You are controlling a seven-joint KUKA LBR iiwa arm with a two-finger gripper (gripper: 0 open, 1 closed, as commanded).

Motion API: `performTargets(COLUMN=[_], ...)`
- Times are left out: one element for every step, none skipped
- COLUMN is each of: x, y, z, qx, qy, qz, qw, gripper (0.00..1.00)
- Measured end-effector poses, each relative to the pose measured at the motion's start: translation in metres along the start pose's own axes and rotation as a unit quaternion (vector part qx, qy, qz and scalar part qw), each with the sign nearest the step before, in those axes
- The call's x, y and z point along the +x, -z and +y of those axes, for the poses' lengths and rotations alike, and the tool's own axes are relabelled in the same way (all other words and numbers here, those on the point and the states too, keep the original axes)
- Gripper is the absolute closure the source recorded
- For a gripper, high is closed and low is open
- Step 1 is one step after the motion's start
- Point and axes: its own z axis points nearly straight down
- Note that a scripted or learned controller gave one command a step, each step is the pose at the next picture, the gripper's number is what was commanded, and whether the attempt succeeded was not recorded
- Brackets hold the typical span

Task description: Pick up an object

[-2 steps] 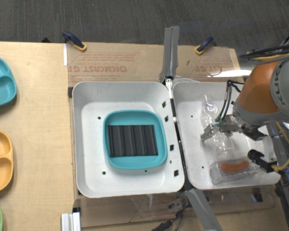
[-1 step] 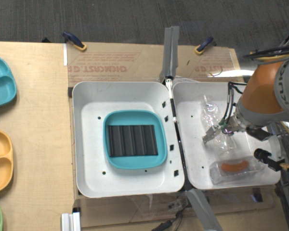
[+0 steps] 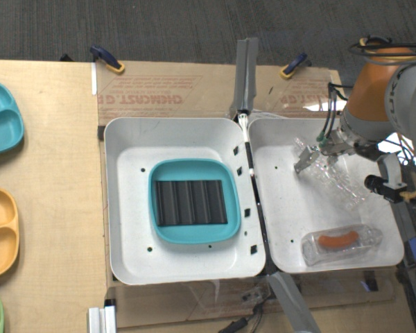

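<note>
Two bins are seen, and the pincer is poised low in the right bin; its spread cannot be told. Below it and slightly right, well apart, the clear container with an orange piece is lying. A centred, square descent is advised.

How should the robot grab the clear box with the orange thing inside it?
Probably across the middle of the clear box, coming straight down from above. It lies flat and long, left to right, near the front of the right bin, so the end effector would likely pinch its two long sides where it is narrowest.
</note>
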Motion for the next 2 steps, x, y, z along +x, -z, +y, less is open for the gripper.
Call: performTargets(x=[0.000,0.077], y=[0.008,0.103], z=[0.000,0.023], qx=[0.001,-0.006], qy=[0.002,-0.012], qz=[-0.001,-0.002], qw=[1.0000,0.9999], gripper=[1.00,1.00])
